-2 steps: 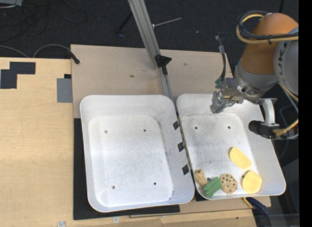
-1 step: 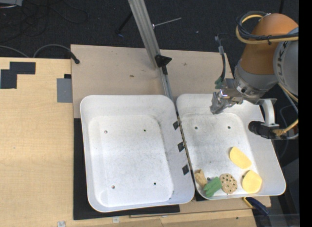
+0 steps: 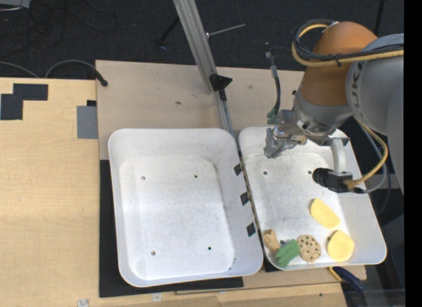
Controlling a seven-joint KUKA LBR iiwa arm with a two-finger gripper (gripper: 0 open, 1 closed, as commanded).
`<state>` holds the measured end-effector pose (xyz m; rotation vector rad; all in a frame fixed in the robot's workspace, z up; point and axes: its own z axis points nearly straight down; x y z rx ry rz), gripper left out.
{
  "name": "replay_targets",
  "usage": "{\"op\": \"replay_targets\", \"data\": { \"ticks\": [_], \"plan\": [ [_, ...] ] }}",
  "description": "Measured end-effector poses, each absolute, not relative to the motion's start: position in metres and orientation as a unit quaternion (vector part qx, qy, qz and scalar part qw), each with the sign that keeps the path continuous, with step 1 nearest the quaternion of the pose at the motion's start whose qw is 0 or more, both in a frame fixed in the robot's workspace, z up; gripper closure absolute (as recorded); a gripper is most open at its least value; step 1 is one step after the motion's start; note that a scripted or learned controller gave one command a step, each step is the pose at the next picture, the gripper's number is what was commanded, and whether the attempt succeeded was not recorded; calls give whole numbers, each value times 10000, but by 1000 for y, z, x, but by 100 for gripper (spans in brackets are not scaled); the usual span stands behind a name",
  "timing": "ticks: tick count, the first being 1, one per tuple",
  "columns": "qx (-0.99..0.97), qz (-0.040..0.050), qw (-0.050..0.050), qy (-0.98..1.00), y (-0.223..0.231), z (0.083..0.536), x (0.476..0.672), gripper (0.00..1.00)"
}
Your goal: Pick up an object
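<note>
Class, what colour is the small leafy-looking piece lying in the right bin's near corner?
Green, beside the round dotted cookie; the camera view shows it clearly.

Pieces (image 3: 310, 233) at right bin's (image 3: 290, 180) near edge, perhaps touching.

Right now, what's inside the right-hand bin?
In the right bin, near its front edge: two yellow pieces, a round brown cookie, a green item and a small tan piece. The gripper hangs over its far end, hiding the floor beneath.
</note>
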<state>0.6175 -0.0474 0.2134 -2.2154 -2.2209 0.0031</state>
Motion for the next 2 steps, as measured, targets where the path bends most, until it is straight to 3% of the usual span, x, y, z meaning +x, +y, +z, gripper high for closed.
{"op": "replay_targets", "data": {
  "ticks": [2],
  "plan": [
    [-7056, -3, 13, -7086, 52, 222, 625, 100]
  ]
}}
